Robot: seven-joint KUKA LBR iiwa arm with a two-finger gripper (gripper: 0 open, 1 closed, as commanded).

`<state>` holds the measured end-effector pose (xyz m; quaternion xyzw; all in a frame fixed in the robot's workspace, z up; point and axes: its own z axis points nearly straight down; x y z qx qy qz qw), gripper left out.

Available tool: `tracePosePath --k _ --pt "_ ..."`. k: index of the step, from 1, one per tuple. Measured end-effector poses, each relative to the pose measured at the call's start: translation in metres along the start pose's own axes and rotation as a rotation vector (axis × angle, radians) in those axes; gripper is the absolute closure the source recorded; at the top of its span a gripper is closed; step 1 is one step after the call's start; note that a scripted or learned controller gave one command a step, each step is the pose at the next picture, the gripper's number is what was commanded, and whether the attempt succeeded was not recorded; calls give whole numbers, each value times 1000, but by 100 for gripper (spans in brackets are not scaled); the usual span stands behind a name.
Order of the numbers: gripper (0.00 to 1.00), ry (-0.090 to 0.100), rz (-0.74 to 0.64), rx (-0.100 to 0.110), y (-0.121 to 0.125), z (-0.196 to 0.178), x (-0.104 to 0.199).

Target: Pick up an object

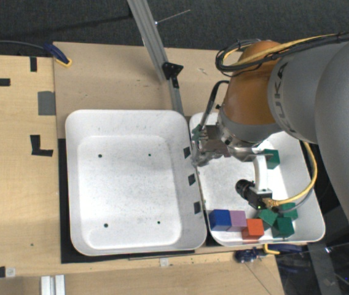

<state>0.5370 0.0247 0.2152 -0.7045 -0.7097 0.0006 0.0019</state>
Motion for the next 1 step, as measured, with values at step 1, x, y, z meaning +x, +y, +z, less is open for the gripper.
tracePosePath --k 1 --pt "100 0 -2 -1 -5 -3 62"
